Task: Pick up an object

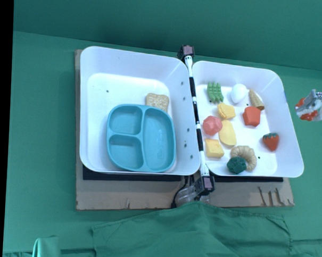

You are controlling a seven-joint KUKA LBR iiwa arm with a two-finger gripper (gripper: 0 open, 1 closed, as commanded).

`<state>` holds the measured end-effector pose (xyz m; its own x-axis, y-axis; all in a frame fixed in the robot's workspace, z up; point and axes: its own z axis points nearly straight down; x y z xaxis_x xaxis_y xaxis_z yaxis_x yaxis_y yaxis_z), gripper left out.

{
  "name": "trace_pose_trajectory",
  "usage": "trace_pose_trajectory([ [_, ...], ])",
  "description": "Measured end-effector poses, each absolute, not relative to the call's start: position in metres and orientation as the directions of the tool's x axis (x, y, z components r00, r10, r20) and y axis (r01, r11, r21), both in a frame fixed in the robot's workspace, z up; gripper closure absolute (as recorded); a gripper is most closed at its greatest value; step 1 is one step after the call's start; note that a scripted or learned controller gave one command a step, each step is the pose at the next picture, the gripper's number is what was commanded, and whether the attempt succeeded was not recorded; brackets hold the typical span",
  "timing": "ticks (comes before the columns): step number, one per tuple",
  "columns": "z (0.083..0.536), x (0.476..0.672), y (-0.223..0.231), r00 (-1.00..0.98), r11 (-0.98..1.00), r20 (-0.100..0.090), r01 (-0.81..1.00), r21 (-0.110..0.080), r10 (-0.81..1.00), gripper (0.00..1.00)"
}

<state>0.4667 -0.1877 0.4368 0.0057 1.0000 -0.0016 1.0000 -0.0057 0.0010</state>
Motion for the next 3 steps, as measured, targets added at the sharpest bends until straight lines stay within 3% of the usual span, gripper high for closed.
trace_pose_trajectory([
  [1,0.431,0.467,-0.187,0.005,-0.005,-0.003,1.0,0.003,1.0,1.0],
  [2,0.523,0.467,-0.187,0.003,-0.002,-0.006,1.0,0.015,1.0,1.0],
  [3,0.531,0.467,-0.188,0.008,-0.008,-0.006,1.0,0.011,1.0,1.0],
])
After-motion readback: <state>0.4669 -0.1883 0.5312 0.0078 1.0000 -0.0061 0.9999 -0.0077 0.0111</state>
